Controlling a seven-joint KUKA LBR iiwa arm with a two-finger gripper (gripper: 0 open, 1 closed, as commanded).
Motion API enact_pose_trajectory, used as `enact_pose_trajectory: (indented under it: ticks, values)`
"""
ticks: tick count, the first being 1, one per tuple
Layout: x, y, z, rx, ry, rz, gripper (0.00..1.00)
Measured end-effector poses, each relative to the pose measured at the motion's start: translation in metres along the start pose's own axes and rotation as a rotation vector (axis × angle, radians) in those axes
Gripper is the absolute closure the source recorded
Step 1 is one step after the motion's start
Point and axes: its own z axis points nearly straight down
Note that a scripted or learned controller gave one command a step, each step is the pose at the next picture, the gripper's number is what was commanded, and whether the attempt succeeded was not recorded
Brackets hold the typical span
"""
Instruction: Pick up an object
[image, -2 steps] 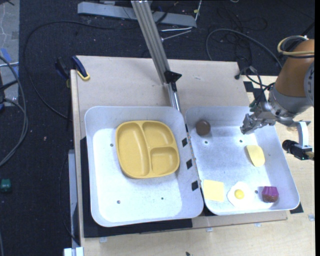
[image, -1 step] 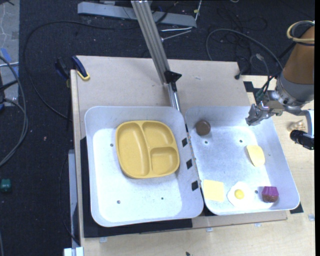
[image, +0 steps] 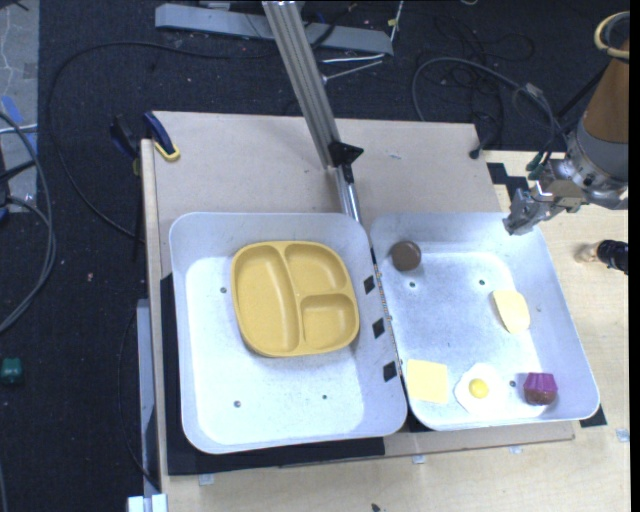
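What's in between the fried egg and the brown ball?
Mostly bare white bin floor between the fried egg and brown ball; a yellow cheese square sits just beside that line.

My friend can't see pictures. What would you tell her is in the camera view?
A robot arm's end effector hangs over the top right corner of the right white bin, which holds a brown ball, two yellow pieces, a toy fried egg and a purple block. The left white bin holds a yellow divided plate.
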Motion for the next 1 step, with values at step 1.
enact_pose_trajectory:
  ticks: [1]
  values:
    - [0.0481,-0.0049,0.0089,0.008,0.003,-0.003,1.00]
